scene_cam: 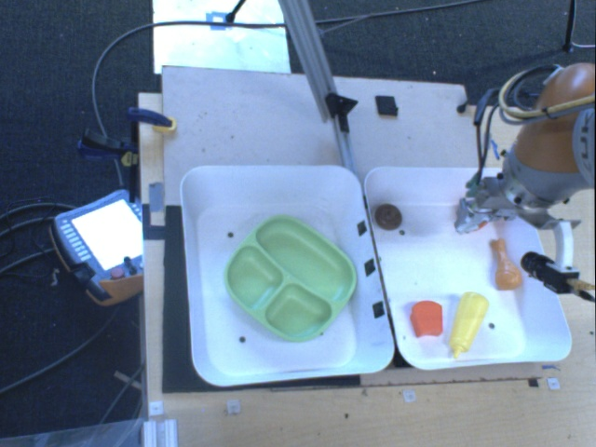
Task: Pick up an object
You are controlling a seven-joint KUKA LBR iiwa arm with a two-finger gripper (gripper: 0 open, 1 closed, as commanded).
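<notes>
A pale worktop (pixel 279 119) stands on dark carpet (pixel 65 54). Black cables (pixel 102 59) trail over the carpet at left and along the far side. A handheld pendant (pixel 101 245) with a lit screen lies left of the worktop. Clamps (pixel 149 119) grip its far left edge. A grey pole (pixel 312 49) slants across the far side, past a bright white sheet (pixel 219 21).

no legible text, labels or numbers anywhere
</notes>
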